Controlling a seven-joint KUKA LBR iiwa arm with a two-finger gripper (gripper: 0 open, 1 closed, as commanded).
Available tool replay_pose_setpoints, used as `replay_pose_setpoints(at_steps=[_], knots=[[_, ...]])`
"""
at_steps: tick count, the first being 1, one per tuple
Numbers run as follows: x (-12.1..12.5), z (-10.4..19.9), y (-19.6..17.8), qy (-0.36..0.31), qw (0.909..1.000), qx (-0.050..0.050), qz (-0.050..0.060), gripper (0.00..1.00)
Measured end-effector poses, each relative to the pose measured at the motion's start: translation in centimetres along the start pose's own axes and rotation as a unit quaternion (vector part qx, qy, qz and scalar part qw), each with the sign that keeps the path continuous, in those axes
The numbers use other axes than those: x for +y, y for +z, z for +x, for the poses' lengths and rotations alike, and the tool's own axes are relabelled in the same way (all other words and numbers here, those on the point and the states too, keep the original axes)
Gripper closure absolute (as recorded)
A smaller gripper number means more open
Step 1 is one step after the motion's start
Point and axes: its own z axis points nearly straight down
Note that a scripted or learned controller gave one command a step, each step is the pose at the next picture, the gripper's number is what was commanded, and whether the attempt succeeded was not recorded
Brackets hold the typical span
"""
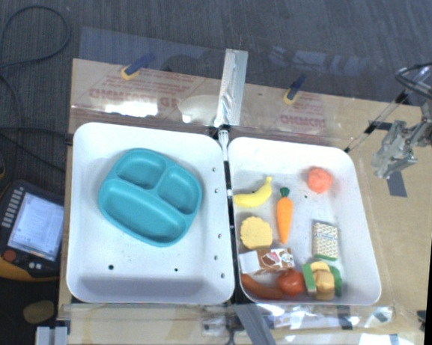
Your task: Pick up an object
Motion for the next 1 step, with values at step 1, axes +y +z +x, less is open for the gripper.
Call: replay_pose_setpoints(at_steps=[1], knots=[[-0.04, 0.18, -4.04, 0.049, 0.9988, 0.000, 0.000, 1.00]])
